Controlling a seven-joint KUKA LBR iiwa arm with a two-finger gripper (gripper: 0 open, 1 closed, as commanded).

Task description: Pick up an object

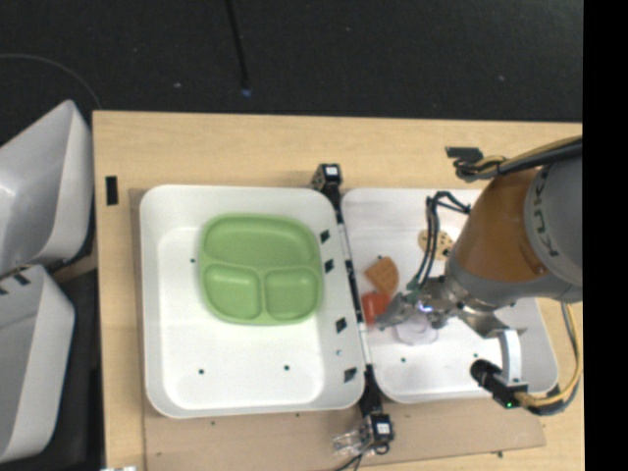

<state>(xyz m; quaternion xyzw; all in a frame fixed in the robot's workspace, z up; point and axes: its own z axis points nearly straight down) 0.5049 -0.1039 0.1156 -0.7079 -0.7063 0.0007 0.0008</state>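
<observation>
In the right bin [392, 376], by its left wall: an orange object [383, 273] and a red object [374, 307] are seen touching | hand [417, 314] is lowered just beside them, its state cannot be told | a green divided plate [261, 267] is seen in the left bin [167, 361].

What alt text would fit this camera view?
A grey and orange robot arm reaches down into the right bin, its gripper beside small orange and red objects. The left bin holds a green divided plate.

Matt green plastic plate [261, 268] (smooth)
</observation>
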